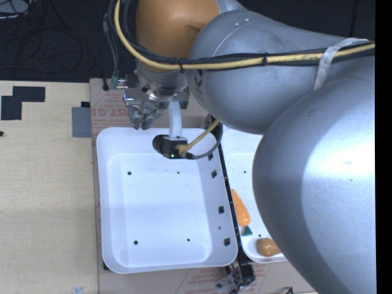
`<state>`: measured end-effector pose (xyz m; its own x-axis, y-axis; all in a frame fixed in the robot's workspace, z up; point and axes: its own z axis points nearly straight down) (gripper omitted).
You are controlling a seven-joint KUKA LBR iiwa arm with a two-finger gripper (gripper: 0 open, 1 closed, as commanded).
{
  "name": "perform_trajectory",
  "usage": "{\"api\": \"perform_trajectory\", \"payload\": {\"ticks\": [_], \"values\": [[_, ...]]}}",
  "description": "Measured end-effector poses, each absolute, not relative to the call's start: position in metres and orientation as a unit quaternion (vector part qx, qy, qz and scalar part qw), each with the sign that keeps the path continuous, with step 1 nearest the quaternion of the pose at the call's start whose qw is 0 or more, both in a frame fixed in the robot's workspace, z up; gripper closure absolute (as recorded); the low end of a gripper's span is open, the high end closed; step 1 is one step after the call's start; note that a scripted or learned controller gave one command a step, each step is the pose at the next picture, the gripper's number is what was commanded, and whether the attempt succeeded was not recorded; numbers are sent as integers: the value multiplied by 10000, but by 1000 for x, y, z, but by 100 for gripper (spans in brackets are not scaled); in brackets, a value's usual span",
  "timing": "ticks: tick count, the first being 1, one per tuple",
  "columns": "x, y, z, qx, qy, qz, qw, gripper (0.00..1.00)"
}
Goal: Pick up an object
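The grey arm (306, 103) sweeps in from the right and covers most of the right bin (248, 164), its orange band (174, 17) at the top of the frame above the wrist. A yellow cable (269, 57) runs along the arm and loops round the wrist. The left bin (116, 225) lies open on the counter (43, 195), its white floor bare apart from small dark holes. The gripper (146, 116) hangs over the far rim of the left bin, near its back-left corner; whether the fingers are spread or pressed together cannot be told, and nothing is seen between them. In the right bin, an orange carrot-shaped object (241, 208) lies close to the dividing wall, its long axis running from the far side toward the near side, slightly slanted, with a small green piece (247, 230) at its near end. Just beyond that, a rounded tan object (267, 247) sits near the bin's front rim, partly hidden by the arm.
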<state>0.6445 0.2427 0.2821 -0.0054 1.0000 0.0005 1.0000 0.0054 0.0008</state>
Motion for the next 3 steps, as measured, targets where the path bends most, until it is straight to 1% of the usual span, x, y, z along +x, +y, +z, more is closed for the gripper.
{"api": "perform_trajectory", "payload": {"ticks": [1,2,3], "values": [[643,230,249,7073,7069,-33,-10,100],[644,244,284,7064,7079,2,-2,100],[643,229,263,7074,7068,-28,-7,100]]}}
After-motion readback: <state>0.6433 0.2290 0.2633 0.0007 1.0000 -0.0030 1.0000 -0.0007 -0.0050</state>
